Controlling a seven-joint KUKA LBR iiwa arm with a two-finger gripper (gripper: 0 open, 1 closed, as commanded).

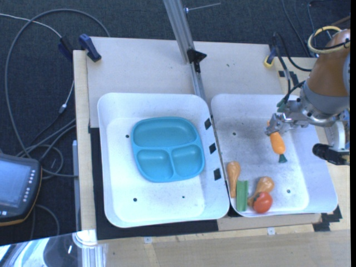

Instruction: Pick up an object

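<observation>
One carrot (277, 143), orange with a green tip, showing in the right bin (317, 196), upper middle part, pointing green end toward the near edge. Touching, or sitting just under, the gripper (273, 128) at its orange end. Impossible telling whether the gripper is apart or clamped on the carrot, contact point being too small and partly hidden. Reaching in from the right: grey arm (328, 102) with orange band, hanging over the bin's right side.

Lying near the bin's front left corner, well apart from the carrot: an orange piece (233, 172), a green stick (242, 196) just beside it, a red tomato (262, 203) touching a second orange piece (265, 183).

Sitting in the left bin (117, 204): blue divided plate (167, 149), three compartments, roughly centred.

Running down between the bins from the top: metal pole (177, 15). Clamping the bench's far left corner: blue clamp (89, 47). Lying on the dark floor at left: cables (33, 65) and a screen device (16, 191).
</observation>
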